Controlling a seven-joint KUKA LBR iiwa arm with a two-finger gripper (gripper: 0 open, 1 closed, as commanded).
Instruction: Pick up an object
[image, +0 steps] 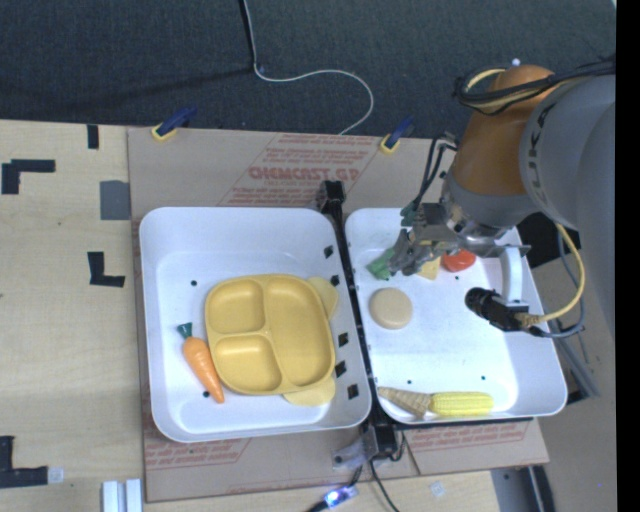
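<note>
My gripper (408, 254) hangs low over the far left part of the right bin (530, 385). Just below and left of it lies a small green piece (381, 267), touching or nearly touching the fingertips. A small yellow piece (430, 268) and a red piece (460, 261) lie just to the gripper's right. A round tan biscuit (391, 308) sits nearer the front, apart from the gripper. A corn cob (460, 404) and a pale cone-shaped piece (404, 402) lie along the front wall.
The left bin (165, 260) holds a yellow divided plate (270, 333) and an orange carrot (203, 367) beside it. A black fitting (494, 305) on a cable hangs over the right bin's right side. The divider between the bins runs close to the gripper's left.
</note>
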